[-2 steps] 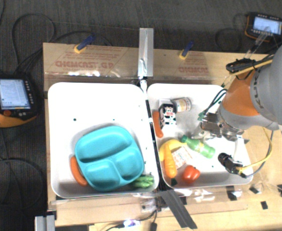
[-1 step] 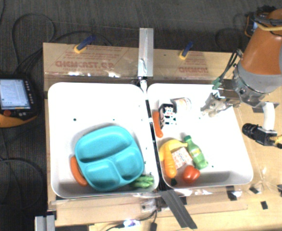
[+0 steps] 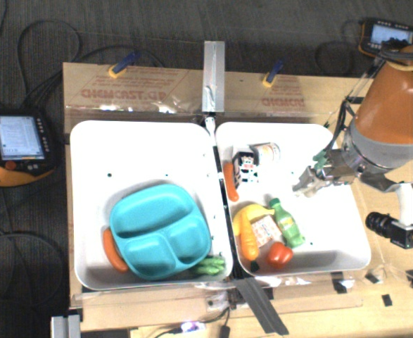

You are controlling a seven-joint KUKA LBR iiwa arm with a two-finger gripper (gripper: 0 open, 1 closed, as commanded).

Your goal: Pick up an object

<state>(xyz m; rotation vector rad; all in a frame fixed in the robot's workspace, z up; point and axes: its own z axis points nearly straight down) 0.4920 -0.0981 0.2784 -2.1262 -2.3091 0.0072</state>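
Note:
My gripper [image 3: 307,182] hangs over the right bin [image 3: 333,220], in its right-middle part, with bare white floor under it. To its left lie a black-and-white cow toy [image 3: 246,169] and a small tipped can [image 3: 266,151]. Below and left of it sits a cluster: a green bottle [image 3: 288,224], a yellow banana [image 3: 250,213], an orange carrot [image 3: 249,241], a labelled packet [image 3: 264,229] and a red pepper [image 3: 279,255]. None of these touches the gripper.
A thin orange piece [image 3: 230,180] lies along the divider. The left bin [image 3: 93,160] holds a teal divided plate [image 3: 160,231], an orange carrot [image 3: 113,251] tucked at its left edge, and a green item [image 3: 212,265] in the near right corner.

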